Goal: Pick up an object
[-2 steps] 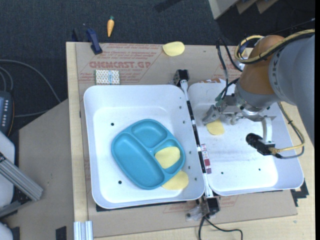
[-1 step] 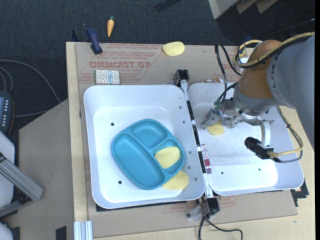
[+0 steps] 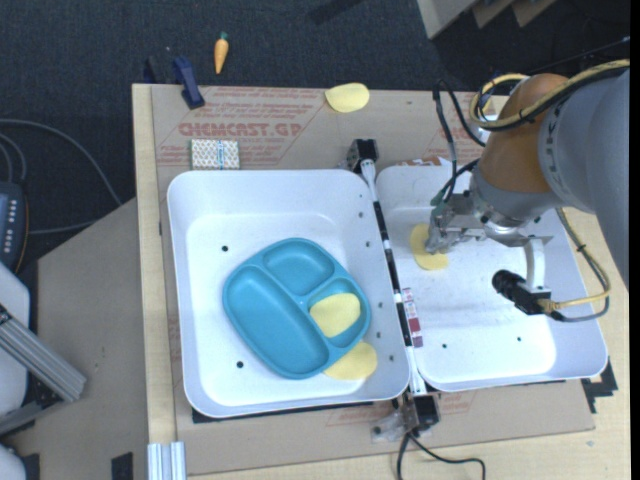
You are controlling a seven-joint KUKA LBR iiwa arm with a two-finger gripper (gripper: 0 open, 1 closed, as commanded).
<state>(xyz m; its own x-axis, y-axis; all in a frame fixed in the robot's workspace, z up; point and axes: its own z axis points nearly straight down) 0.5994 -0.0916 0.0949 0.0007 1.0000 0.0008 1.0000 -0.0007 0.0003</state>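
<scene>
In the right bin (image 3: 480, 353), a flat yellow piece (image 3: 428, 251) lies near the left wall. My gripper (image 3: 438, 240) is down right over it and covers its upper right part. I cannot see whether the piece is gripped. The grey arm with its orange band (image 3: 520, 138) reaches in from the right. In the left bin (image 3: 200, 218) sits a blue divided plate (image 3: 280, 303) with a yellow piece (image 3: 336, 313) in its small compartment. Another yellow piece (image 3: 352, 363) lies against the plate's lower right edge.
A yellow piece (image 3: 347, 97) rests on the cardboard behind the bins, and a small patterned packet (image 3: 215, 153) lies at the back left. A blue clip (image 3: 186, 81) and a small orange item (image 3: 221, 53) lie beyond the board. A black fitting with a yellow cable (image 3: 525, 293) hangs over the right bin.
</scene>
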